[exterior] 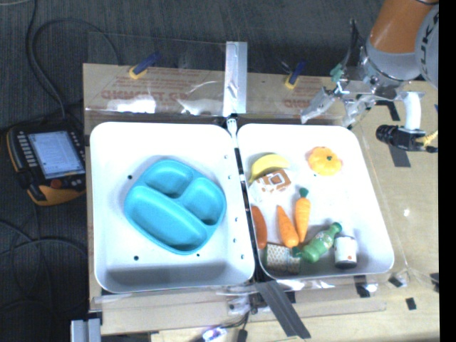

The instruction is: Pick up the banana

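Seen from above, the gripper hangs over the back rim of the right bin, its fingers spread apart and holding nothing; the banana lies in that bin's back left corner, against a small printed carton; the left bin holds a blue divided tray.

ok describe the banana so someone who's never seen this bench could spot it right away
Look in the right white bin, at its upper left corner beside the wall shared with the other bin. The banana lies there, just above a white and brown carton. It is the only curved yellow piece; the orange fruit nearby is round.
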`<state>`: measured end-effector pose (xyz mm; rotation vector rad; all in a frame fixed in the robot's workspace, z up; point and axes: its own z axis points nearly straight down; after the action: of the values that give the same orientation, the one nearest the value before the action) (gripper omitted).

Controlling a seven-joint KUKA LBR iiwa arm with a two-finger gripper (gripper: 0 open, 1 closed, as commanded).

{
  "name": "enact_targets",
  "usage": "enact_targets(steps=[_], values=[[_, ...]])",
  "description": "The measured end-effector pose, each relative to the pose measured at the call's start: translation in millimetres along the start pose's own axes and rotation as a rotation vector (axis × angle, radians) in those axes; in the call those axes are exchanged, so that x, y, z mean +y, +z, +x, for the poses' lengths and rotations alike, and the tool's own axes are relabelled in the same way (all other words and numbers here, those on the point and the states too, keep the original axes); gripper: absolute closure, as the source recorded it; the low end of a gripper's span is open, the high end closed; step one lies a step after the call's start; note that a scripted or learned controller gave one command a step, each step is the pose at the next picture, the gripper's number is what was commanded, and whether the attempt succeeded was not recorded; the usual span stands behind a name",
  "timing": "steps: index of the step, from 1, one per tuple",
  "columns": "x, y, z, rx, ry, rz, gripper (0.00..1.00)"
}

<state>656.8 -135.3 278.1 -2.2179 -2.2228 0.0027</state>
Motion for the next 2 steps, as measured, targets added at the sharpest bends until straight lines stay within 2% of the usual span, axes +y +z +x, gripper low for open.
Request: enact_targets(steps=[1, 2], values=[[-30.4, 129.6, 36.3, 0.0, 0.089, 0.002, 0.0], [-0.6, 175.8, 34.8, -0.001, -0.078, -0.03, 0.0]])
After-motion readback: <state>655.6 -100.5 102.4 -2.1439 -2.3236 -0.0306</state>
